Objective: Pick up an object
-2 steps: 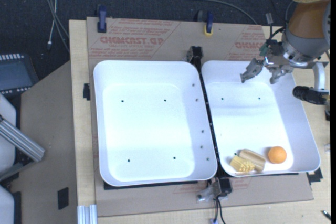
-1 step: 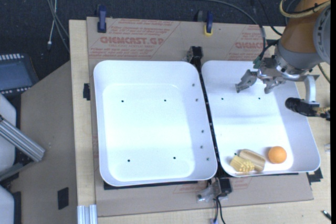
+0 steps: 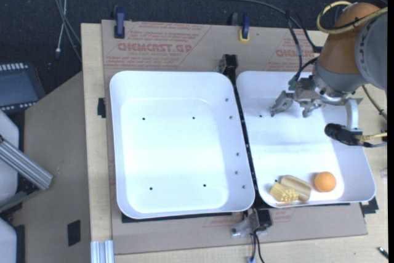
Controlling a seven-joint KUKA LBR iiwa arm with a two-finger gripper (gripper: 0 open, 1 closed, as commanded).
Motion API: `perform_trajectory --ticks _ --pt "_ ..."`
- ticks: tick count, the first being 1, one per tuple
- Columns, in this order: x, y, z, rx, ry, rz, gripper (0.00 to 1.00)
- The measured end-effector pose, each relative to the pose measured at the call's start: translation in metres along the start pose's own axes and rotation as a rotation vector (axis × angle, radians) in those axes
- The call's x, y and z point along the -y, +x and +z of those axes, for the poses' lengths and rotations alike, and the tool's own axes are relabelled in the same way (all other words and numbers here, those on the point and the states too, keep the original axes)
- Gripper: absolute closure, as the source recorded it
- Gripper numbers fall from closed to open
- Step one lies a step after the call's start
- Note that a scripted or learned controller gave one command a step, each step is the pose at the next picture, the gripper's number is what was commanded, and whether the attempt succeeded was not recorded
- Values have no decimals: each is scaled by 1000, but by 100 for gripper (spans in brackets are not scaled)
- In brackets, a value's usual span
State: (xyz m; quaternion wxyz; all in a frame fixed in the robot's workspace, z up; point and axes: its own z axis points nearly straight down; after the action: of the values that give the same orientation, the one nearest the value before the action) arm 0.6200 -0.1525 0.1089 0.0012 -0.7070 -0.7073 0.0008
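Jaws (image 3: 294, 105) spread, nothing between; corn cob (image 3: 284, 194) lies up-left to down-right.

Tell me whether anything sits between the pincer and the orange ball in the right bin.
Nothing visible does. The pincer hangs over the far part of the right bin, and the orange ball lies near its front rim, with bare white floor between. The corn cob and the tan piece lie left of the ball, off that path.
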Motion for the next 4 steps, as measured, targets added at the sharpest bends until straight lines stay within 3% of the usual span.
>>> perform_trajectory --ticks 1,3,4 --pt "-1 0 -13 1 -5 0 100" --pt "-4 -5 -118 1 -8 0 100" --pt "-1 50 -129 -1 -5 -4 100"
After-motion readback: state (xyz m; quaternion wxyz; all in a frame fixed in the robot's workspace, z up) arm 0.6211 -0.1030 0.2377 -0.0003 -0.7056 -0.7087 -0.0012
